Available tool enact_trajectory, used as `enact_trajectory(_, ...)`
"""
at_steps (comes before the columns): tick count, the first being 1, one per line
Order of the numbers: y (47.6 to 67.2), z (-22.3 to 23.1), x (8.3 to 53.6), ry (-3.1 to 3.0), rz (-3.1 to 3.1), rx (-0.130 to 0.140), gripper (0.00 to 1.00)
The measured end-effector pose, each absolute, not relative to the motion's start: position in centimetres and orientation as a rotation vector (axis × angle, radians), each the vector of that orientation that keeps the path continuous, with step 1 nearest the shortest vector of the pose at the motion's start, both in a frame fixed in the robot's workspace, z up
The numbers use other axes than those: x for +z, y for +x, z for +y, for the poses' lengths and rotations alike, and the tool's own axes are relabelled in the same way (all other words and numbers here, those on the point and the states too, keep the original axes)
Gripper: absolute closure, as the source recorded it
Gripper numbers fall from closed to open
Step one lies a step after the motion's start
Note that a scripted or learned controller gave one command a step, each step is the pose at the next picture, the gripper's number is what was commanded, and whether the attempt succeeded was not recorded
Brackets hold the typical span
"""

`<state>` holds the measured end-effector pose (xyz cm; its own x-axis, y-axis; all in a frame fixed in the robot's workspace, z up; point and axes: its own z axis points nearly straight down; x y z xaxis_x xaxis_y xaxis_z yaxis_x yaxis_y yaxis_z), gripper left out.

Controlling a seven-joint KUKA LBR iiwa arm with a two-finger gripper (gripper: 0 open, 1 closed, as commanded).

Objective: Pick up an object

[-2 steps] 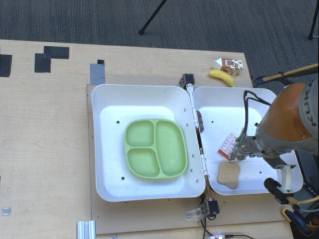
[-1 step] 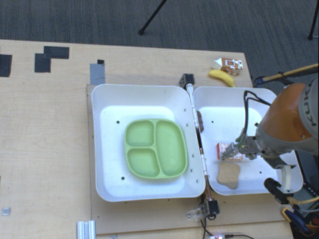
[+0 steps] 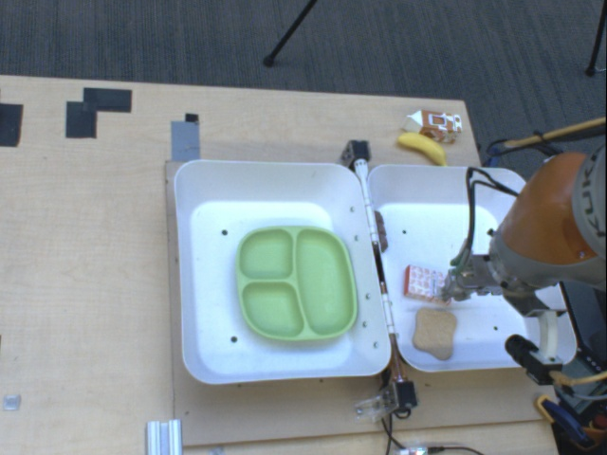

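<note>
In the right bin [image 3: 417, 207] a small red and white packet [image 3: 423, 281] lies flat on the floor. Just below it lies a tan slice of bread [image 3: 435, 333]. My gripper [image 3: 459, 285] hangs low at the packet's right edge, under the orange wrist band [image 3: 550, 218]. The arm's grey body covers the bin's right part. A light green divided plate [image 3: 295, 282] with three compartments sits in the left bin [image 3: 204, 282].
A yellow banana [image 3: 422, 146] and a small white and brown packet [image 3: 436, 121] lie on the bench behind the right bin. Black cables run along the arm and over the bin's right rim. A metal clamp joins the two bins in the middle.
</note>
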<state>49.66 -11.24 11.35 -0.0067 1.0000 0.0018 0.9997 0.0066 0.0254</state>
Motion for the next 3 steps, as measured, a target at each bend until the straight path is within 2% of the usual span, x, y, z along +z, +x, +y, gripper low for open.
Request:
enact_trajectory(1,49.6,-11.2,11.3,2.202,2.218,0.030,0.00)
enact_trajectory(2,48.9,-8.5,8.7,2.213,2.218,0.006,0.00)
enact_trajectory(3,49.1,-8.5,9.8,2.208,2.218,0.013,1.00)
